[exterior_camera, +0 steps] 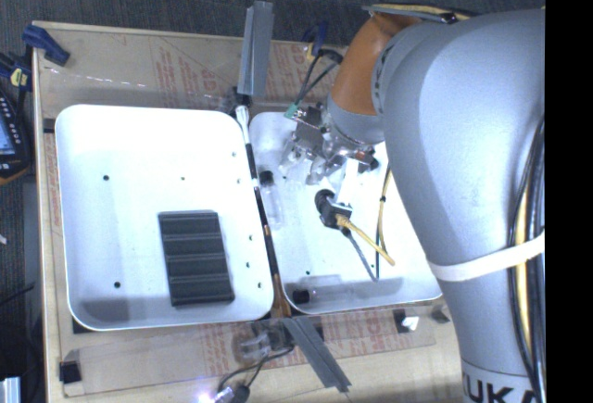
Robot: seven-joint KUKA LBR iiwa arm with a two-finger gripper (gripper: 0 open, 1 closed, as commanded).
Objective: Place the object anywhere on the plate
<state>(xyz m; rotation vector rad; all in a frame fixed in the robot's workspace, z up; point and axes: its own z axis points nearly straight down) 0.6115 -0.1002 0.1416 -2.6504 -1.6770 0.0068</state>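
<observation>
The plate [195, 258] is a dark grey ribbed rectangle lying flat in the lower middle of the left bin [111, 142]. My gripper [308, 154] hangs low over the upper left part of the right bin [301, 248], close to the divider between the bins. A small dark thing [266, 177] lies just left of the gripper by the right bin's left wall; I cannot tell what it is. The arm's grey body [463, 132] hides most of the right bin.
A black connector with yellow and black cables [345, 227] dangles from the wrist over the right bin's floor. A grey bar [255, 49] stands above the divider at the back. Blue clamps [44, 44] sit at the bench's far left corner.
</observation>
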